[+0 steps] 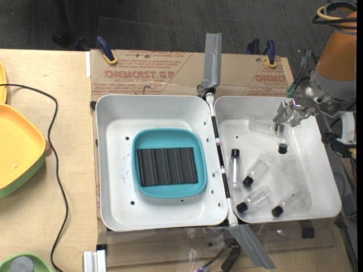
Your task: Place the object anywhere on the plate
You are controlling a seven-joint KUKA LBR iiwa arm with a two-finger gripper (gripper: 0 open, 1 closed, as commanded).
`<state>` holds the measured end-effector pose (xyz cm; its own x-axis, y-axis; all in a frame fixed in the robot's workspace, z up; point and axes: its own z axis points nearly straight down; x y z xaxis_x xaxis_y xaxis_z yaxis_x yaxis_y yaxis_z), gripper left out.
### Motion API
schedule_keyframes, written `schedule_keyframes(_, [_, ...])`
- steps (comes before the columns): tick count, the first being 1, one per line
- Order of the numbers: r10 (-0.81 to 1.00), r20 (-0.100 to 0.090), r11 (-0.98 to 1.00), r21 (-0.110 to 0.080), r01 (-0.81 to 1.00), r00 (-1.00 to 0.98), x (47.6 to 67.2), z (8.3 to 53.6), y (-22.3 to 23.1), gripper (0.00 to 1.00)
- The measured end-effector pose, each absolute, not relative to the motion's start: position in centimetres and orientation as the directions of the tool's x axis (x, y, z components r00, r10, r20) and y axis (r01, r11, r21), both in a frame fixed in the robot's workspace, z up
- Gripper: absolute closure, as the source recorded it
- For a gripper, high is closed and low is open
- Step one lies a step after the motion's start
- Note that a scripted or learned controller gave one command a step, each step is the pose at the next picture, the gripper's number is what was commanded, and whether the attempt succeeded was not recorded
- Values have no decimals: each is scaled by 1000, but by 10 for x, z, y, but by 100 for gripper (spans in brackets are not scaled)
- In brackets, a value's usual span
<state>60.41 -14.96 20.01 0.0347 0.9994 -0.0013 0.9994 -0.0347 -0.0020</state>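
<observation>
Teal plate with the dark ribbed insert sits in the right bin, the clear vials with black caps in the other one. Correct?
Not quite. The camera view shows the teal plate in the left bin; the vials with black caps lie in the right bin.

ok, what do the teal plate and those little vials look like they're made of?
Teal rectangular plate: likely moulded plastic, smooth with a soft sheen; its dark ribbed insert looks matte, maybe rubber. Small clear vials with black caps: see-through, so glass or clear plastic; can't tell which.

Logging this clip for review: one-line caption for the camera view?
Gripper holds a clear vial above the right bin; teal plate waits in the left bin.
</observation>
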Motion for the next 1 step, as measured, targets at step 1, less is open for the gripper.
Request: schedule_keyframes(1, [999,-1,-35,-2,999,35,604,200,-150,0])
